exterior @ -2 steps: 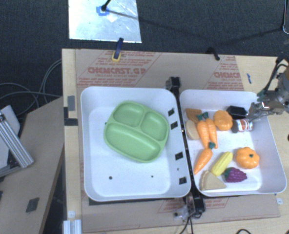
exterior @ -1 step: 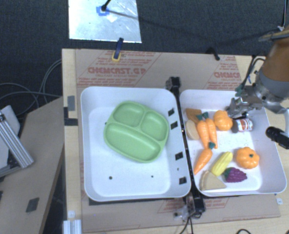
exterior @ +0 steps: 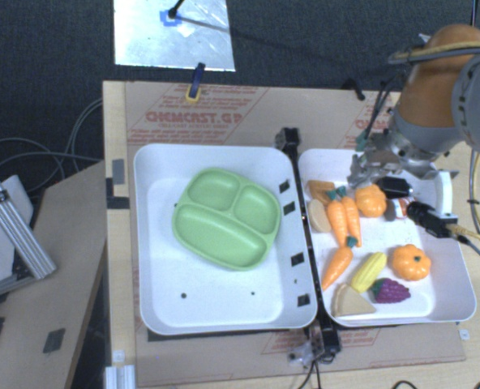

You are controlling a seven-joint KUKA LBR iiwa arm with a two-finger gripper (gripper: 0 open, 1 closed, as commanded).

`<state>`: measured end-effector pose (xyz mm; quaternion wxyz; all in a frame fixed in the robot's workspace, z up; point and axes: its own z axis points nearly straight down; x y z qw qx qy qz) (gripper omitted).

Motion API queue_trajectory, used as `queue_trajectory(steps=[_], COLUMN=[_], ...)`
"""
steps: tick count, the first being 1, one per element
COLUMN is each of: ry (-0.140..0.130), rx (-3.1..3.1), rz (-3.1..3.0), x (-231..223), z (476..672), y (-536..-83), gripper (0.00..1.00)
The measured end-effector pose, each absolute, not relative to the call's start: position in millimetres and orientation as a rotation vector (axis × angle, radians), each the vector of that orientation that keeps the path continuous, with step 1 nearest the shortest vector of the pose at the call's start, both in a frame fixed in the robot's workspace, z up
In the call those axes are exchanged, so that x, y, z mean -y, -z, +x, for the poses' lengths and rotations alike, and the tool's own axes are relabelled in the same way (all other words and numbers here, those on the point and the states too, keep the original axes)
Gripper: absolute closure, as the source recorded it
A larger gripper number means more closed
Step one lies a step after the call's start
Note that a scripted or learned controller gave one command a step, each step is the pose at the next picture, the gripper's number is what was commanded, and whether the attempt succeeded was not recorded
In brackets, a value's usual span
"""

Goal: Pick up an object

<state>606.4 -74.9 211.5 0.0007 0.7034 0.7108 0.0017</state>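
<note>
My gripper [exterior: 365, 173] hangs over the far part of the right bin [exterior: 459, 294], just above and behind a round orange fruit [exterior: 370, 202]. Nothing shows between the gripper and the fruit. Two carrots [exterior: 344, 217] lie side by side to the left of the fruit, and a third carrot [exterior: 336, 266] lies nearer the front. A small pumpkin [exterior: 409, 262], a yellow corn cob [exterior: 368, 271], purple grapes [exterior: 392, 291] and a pale bread wedge [exterior: 351, 301] sit toward the front of that bin.
The left bin [exterior: 163, 298] holds a green divided plate [exterior: 226, 217]. A brown toast piece [exterior: 321, 190] and a pale round slice [exterior: 318, 215] lie by the right bin's left wall. A black divider [exterior: 301, 217] runs between the bins.
</note>
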Motion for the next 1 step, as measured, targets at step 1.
queue_trajectory(steps=[1], ry=[-0.005], rx=[-2.233], rz=[2.21], x=[20.6], z=[608.4], y=[-211.5], gripper=[1.0])
